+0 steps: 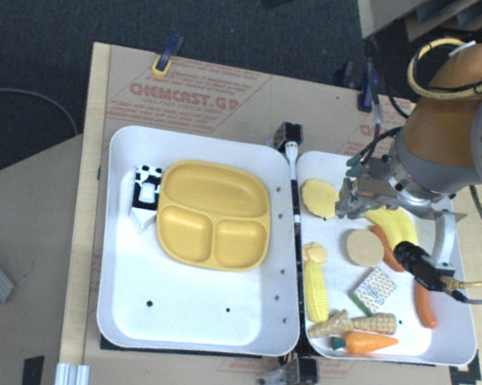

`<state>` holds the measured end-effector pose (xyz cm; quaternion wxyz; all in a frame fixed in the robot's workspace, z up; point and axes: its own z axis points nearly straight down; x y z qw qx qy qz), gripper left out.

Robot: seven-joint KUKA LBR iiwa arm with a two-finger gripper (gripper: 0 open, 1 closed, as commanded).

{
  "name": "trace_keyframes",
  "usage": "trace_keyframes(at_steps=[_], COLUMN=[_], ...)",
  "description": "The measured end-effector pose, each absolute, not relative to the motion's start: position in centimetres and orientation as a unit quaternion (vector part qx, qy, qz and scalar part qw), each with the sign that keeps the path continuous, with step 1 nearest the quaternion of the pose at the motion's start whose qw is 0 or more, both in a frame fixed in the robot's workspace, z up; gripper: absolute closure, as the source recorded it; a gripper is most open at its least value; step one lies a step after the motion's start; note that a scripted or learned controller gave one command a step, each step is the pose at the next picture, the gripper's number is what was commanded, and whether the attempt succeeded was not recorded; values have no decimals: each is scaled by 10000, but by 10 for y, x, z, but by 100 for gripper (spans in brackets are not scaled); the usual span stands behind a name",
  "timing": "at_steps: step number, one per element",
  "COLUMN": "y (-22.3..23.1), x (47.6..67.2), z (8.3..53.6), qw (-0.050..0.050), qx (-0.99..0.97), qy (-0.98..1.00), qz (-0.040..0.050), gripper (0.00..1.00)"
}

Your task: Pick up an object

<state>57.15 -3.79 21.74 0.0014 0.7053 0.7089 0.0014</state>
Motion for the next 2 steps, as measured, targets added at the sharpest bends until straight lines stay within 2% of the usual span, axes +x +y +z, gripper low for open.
trace_keyframes(at_steps=[1,2], y=[19,49], x=[584,589], z=[213,219], qw=[3,7], qx=[7047,7055], qy=[7095,7087], qz=[16,15], gripper=[100,100])
